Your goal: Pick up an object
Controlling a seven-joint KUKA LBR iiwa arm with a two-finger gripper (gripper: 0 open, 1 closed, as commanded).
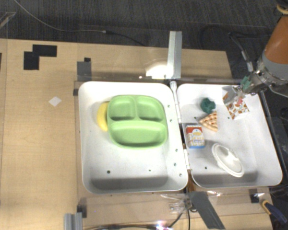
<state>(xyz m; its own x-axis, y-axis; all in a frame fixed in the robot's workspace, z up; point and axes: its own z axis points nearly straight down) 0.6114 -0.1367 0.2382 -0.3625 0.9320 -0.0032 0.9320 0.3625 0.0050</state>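
My gripper (241, 91) hangs by the patterned packet (237, 107); whether it's parted or closed I cannot tell; I'd centre before closing.

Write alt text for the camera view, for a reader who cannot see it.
A grey robot arm with an orange band reaches from the right over the right white bin, its gripper by a small red-patterned white packet. That bin also holds a dark green lump, a waffle-like wedge, a small carton and a white lid. The left white bin holds a green compartment tray over a yellow object.
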